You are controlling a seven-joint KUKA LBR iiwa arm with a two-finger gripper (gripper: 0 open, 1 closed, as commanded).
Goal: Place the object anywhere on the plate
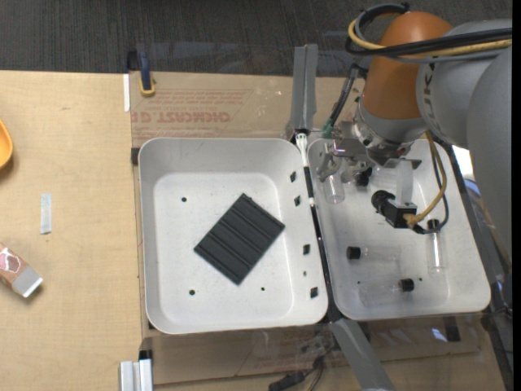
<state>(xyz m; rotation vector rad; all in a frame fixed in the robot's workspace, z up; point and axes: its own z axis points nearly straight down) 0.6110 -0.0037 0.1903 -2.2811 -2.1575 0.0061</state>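
Pale wood worktop [73, 300] carries two shallow white bins side by side, and we look down on them at a slant. From the right, the grey arm [480, 80] with its orange band [403, 63] reaches over the right bin [407, 304], its end effector [346, 165] low over that bin's upper left corner, close to the wall dividing the two bins. We cannot tell how wide it stands; clutter of cables and fittings hides that. Well to the left of the end effector and lower in the frame, a dark ribbed plate [239, 239] lies flat and turned on the diagonal near the middle of the left bin [163, 300]. Just below and to the right of the end effector, small clear and black objects [383, 263] are scattered on the right bin's floor; we cannot say which of them is the task's object. Far left on the worktop lie a small grey strip [45, 214] and a wrapped packet [18, 273].
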